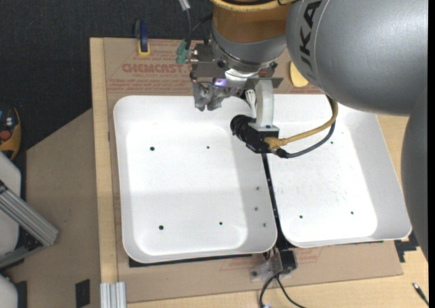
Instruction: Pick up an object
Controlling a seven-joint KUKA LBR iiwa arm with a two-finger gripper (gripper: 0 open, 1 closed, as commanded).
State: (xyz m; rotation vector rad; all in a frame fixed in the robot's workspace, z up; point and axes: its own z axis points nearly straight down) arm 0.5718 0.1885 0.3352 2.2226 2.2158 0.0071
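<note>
Two white bins sit side by side on the table (102,164): left bin (183,184), right bin (340,191). Arm (353,21) reaches in from the right, wrist over the far rim of the left bin. Gripper (208,98) hangs low near that bin's far edge; cannot tell how far it is parted, and nothing is seen in its grasp. Task progress: judged not done, no pick made. No loose object can be made out in either bin; floors show just small dark dots. So the object's place and look cannot be told. A black cable fitting (248,133) hangs by the wrist, over the seam between bins.
</note>
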